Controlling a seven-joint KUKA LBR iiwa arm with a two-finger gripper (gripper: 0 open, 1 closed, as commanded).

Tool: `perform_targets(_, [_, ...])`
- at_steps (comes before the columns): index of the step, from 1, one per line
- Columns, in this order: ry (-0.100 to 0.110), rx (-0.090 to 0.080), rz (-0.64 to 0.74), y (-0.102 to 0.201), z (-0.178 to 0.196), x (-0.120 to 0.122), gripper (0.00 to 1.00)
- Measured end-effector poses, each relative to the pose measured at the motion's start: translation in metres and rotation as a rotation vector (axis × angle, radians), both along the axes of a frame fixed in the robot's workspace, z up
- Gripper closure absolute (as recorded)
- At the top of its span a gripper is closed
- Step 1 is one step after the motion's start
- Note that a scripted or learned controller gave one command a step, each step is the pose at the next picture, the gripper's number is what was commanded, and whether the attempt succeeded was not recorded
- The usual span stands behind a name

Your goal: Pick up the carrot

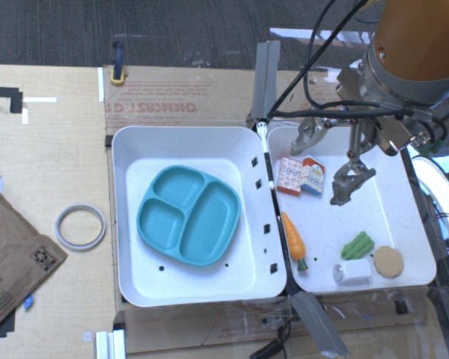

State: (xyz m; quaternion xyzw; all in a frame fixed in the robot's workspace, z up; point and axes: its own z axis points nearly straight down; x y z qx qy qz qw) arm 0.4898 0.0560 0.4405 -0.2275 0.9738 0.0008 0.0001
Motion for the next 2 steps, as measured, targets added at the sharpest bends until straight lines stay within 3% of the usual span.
perform_targets(2, [0.000, 0.000, 0.000, 0.0000, 0.0000, 0.0000, 0.00])
